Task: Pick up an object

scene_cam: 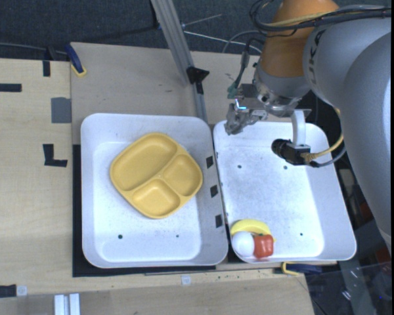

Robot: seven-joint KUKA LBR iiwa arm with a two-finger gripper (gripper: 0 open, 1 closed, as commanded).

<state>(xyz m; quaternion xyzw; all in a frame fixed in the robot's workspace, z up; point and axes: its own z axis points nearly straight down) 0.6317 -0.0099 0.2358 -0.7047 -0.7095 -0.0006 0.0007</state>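
A yellow divided plate (156,174) lies in the left bin (98,241). In the near left corner of the right bin (328,241) sit a yellow banana-like piece (251,226), a white ball (243,244) and a small red object (264,246), all touching. My gripper (237,124) hangs over the far left corner of the right bin, well away from those objects. Nothing shows between its fingers.
A grey metal pole (177,41) slants down to the bins' far edge. The arm's grey body (361,64) and a black cable fitting (289,151) overhang the right bin's far right. Black tape marks lie on the bench at left.
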